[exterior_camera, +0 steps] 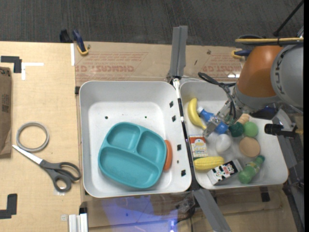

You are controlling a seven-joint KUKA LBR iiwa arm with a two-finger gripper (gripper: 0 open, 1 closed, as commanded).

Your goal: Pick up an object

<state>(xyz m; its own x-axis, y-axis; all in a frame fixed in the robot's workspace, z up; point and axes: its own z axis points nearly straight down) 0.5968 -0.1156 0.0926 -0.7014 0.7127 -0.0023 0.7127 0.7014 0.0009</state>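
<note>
My gripper [214, 126] is low in the right bin [277, 178], coming down from the orange-banded wrist [258, 71]. It sits right over a blue object [206, 116], just right of a yellow banana [193, 113]. Packed around it are a dark green piece [237, 130], a light green ball [251, 129], a white lump [223, 142] and a tan egg-shaped ball [249, 147]. A corn cob [207, 163], a small red and white box [198, 146], a cow-patterned carton [224, 172] and a green bottle [250, 170] lie nearer the front.
The left bin [96, 100] holds a teal divided plate [133, 153] with an orange piece [168, 154] at its right rim. Scissors [50, 168] and a tape roll [32, 136] lie on the bench at left. A grey post [178, 52] stands behind the bins.
</note>
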